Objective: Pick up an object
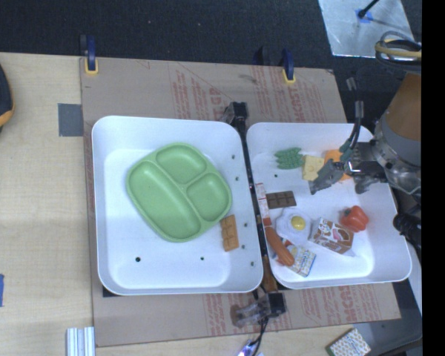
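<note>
Reach stage, I'd say: gripper (343, 176) spread open, holding nothing, above right bin (386, 273) nr cheese wedge (312, 167); needs to descend & close.

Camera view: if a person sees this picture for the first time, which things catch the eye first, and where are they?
The big green divided plate stands out most; it lies tilted in the left bin, with a small waffle piece beside its lower right edge. The right bin holds a colourful heap of toy food, such as a fried egg and a red pepper. The gripper reaches in from the right, over that bin's upper part.
</note>
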### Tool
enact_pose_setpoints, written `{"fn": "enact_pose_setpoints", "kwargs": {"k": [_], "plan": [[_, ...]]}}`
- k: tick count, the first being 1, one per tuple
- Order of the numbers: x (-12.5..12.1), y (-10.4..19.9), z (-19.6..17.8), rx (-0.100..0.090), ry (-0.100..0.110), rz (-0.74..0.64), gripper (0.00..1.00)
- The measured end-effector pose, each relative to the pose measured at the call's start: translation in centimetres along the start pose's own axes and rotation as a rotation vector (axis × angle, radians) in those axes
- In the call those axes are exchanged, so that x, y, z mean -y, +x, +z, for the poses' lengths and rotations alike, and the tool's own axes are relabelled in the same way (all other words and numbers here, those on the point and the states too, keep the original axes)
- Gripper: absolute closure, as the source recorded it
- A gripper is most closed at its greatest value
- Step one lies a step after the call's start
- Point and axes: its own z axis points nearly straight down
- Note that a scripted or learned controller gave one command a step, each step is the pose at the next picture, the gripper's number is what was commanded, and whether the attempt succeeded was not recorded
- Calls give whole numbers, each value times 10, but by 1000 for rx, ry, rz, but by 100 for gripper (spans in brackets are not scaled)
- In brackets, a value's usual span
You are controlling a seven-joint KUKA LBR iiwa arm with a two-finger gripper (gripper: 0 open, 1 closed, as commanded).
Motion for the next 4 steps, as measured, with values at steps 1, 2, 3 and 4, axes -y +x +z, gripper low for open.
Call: {"fn": "enact_pose_setpoints", "kwargs": {"k": [1,2,3,4], "plan": [[-47,-80,8,3,-6,3,0],[-143,-94,158,11,-29,-5,0],[-148,-118,31,5,-13,2,0],[-133,-88,133,0,4,-1,0]]}}
